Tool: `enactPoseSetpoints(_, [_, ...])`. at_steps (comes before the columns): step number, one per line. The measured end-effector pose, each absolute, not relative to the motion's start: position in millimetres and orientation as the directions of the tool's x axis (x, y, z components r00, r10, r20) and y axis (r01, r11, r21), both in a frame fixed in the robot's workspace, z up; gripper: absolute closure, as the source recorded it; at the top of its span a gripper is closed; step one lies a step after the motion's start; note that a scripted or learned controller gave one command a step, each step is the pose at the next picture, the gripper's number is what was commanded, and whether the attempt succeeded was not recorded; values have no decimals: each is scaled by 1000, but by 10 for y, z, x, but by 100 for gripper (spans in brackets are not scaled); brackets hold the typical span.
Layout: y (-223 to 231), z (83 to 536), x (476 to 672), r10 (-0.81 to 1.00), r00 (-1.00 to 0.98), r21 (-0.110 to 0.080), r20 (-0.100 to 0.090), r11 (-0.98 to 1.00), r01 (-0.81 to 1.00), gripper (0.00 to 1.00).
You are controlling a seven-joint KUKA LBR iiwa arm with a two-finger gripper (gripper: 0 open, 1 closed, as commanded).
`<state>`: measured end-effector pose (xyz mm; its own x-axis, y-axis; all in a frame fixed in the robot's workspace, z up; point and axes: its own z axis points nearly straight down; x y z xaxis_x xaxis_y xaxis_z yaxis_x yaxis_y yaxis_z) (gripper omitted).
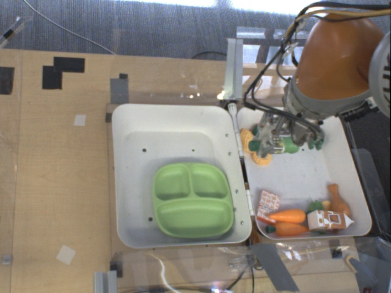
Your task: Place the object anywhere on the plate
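Green plate (193, 200) waits in left bin (131, 133); gripper (278, 140) low over yellow toy (249, 140), grip unclear. Lift straight, clear the wall.

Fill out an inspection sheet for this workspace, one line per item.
Surface: wooden bench bearing a left bin and a right bin, side by side.
Job's things: green plate with compartments, in the left bin, nothing on it.
Clutter: in the right bin, a yellow toy and a green toy under the arm; two carrots, a small carton, a red-patterned packet and a brown drumstick at the near edge.
Tool: tool low over the right bin's far end; hold unclear.
Cables: black cables along the arm; a thin wire beyond the bench.
Surroundings: grey ribbed floor.
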<state>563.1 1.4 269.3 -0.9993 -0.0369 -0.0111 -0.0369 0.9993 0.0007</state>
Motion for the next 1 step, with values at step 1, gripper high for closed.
enactPoseSetpoints(1, [481,2742,5361,-59,-998,2,-9,998,-59,100])
